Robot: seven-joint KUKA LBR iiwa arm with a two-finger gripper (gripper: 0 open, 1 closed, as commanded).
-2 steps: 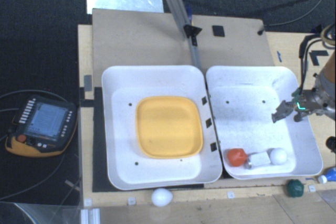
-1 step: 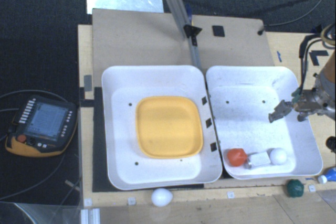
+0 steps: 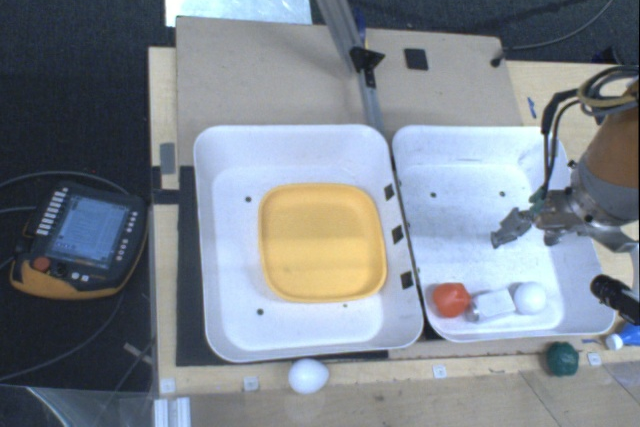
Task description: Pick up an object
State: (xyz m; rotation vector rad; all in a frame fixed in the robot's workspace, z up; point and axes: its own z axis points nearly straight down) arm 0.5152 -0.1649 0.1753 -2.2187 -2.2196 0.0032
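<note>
Two white bins (image 3: 300, 147), yellow plate (image 3: 322, 241) left, jaws (image 3: 515, 227) over right.

Bench (image 3: 340, 85) with two white bins (image 3: 230, 315), egg (image 3: 308, 376), green ball (image 3: 562, 359).

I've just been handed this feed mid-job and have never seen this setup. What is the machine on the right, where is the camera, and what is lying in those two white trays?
This is a single camera fixed above the bench, looking down at a slant. The machine entering from the right is a robot arm, grey with an orange band; its gripper hangs over the right bin with nothing between its fingers. Its job is to pick up an object. The left bin holds a yellow square plate. Near the right bin's front edge lie a red ball, a small white block and a white ball. Outside the bins, on the bench, sit a white egg-shaped thing and a dark green ball. The handheld control pad rests on the floor, left.
</note>
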